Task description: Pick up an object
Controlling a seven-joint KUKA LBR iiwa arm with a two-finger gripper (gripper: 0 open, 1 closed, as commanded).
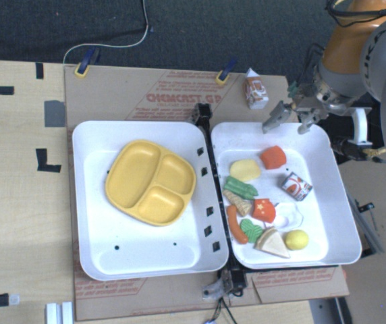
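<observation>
My gripper [291, 121] hangs open over the far edge of the right bin [337, 181], nothing between its two fingers. Just below it in the bin lies a red tomato-like piece [272, 157]. Further down are a yellow rounded piece [245, 170], a small can [295, 186], a green pod [240, 187], a red strawberry-like piece [264, 210], an orange carrot [235, 224], a green leafy piece [252, 231], a sandwich wedge [272, 241] and a yellow lemon [296, 239].
The left bin [92, 214] holds a yellow divided plate [150, 181]. A small carton [255, 91] lies on the cardboard behind the right bin. Black clips [202, 117] sit along the seam between the bins.
</observation>
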